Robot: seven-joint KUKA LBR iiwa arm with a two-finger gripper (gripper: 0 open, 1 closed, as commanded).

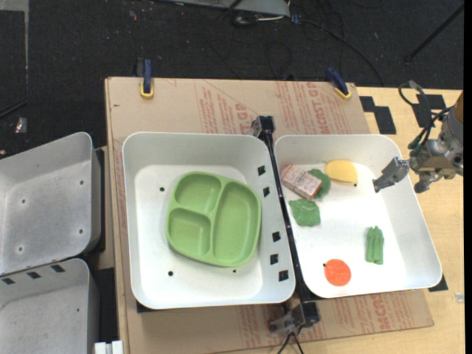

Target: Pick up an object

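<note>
Right now the tool hangs at the right edge of the right bin, its two dark fingers spread apart with nothing between them — released, holding nothing. One finger reaches over the bin's rim toward the inside; the other sits further out, near the bin's outer wall. Behind it the grey wrist of the arm comes in from the right, with cables looping above.

Just to the inner side of the tool, near but apart from it, lies a yellow piece by the bin's far wall. Beyond that, further from the tool, a pink-red packet rests against a dark green piece, and a second green lump lies just in front of them. Nearer the camera than the tool, a slim green object lies on the bin floor, and an orange round thing sits well apart from the tool toward the near wall.

Across the divider, furthest from the tool, the left bin holds a light green compartment tray, lying flat. Both bins stand on the cardboard-covered surface — two clamps grip its far edge.
</note>
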